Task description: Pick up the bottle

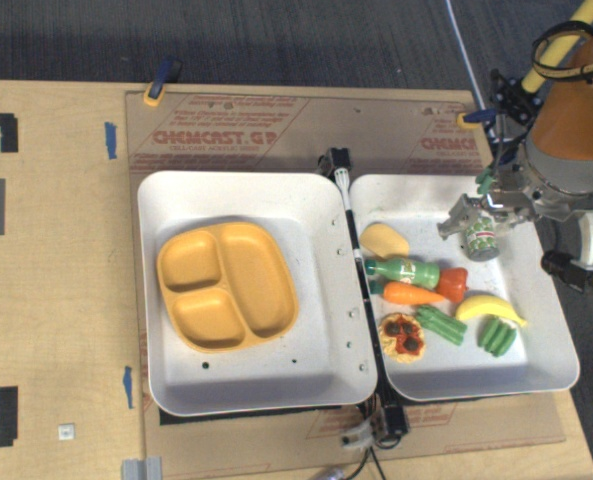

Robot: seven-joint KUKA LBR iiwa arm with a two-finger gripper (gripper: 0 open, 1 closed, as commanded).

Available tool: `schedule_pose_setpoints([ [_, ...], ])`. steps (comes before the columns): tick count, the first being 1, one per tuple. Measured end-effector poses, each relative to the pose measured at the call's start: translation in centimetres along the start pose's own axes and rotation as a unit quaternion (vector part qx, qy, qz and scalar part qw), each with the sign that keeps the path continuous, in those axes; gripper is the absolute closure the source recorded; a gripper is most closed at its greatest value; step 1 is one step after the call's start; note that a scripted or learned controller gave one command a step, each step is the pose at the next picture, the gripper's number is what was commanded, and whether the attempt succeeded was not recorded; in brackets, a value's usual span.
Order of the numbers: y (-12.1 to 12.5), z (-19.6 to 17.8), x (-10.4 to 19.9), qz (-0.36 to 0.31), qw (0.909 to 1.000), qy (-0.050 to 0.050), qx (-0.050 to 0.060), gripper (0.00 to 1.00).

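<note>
- Nothing is picked up yet: the green bottle (401,270) lies in the right bin (546,368) among toy food.
- I cannot tell if the claw (481,230), hanging near the bin's far corner, is open or closed.

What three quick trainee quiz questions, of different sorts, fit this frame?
1. True or false: the green bottle lies in the same bin as the yellow divided plate.
2. Which item touches the bottle's lower side? A) carrot B) banana C) pizza slice
3. Fill in: the gripper is above the ___ bin's far end.

Key: 1 false; 2 A; 3 right.
</note>
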State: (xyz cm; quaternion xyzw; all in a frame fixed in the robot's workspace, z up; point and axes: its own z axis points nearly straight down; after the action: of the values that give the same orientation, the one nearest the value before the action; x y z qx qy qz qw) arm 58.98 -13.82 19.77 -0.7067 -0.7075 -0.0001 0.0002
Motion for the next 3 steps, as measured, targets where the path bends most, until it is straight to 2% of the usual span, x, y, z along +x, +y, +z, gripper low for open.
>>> schedule_pose_setpoints([
  [1, 0.4, 11.2, 4.3, -0.041, 0.9992, 0.0, -0.002, 0.0],
  [2, 0.5, 10.0, 4.3, -0.041, 0.9992, -0.001, -0.004, 1.0],
  [3, -5.8, 1.3, 6.7, -0.133, 0.9912, 0.0, 0.0, 1.0],
])
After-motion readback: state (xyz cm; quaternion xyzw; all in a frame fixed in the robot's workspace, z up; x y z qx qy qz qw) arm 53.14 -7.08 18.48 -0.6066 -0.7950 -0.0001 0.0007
